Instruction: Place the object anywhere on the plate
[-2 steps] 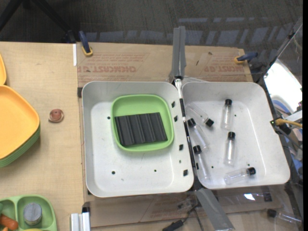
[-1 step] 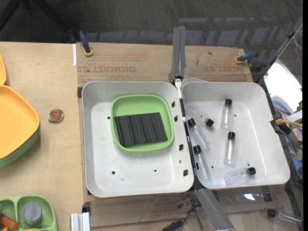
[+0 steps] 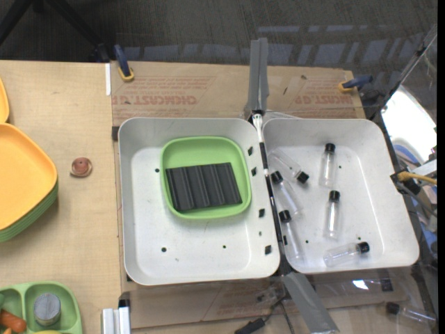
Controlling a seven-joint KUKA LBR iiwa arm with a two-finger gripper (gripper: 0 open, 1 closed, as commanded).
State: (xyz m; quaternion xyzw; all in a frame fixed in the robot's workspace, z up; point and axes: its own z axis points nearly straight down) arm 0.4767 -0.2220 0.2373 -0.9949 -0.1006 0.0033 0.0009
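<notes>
You see a matt green plastic plate, clear glassy vials with black caps, smooth white bins, brown cardboard.

Two white bins, one green plate, perhaps six vials.

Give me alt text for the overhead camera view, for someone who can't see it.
Two shallow white bins sit side by side: the left bin holds a green plate with a dark ridged insert, and the right bin holds several clear vials with black caps, scattered.
</notes>
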